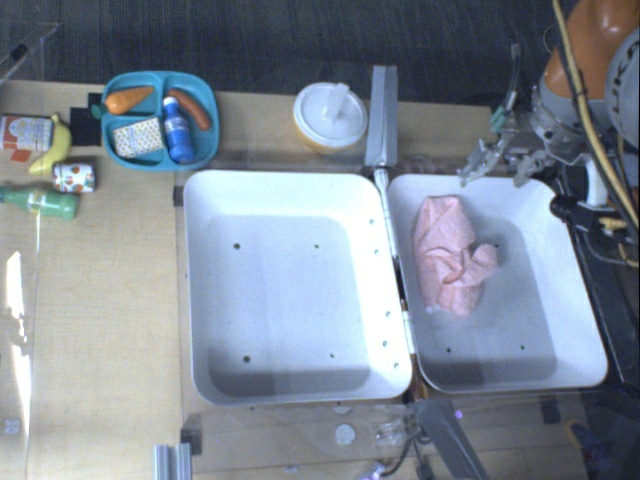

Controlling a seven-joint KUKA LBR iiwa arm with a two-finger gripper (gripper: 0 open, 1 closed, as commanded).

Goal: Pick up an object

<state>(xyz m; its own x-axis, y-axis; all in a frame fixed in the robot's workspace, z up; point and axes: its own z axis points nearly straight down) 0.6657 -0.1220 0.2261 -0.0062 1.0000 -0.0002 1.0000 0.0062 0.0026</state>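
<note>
Two white bins sitting side by side: left bin point(285, 288); right bin point(560, 358) holding one crumpled pink cloth point(450, 253), lying mid-bin, likely staged within reach. One gripper point(497, 160) hovering over the far rim, fingers apart, holding nothing. One blue tray point(205, 118) resting beyond.

My arm point(590, 43): grey casing, orange band above the wrist — yellow and black cables looping alongside. My gripper point(497, 160) — pale metallic linkage, thin fingers.
</note>
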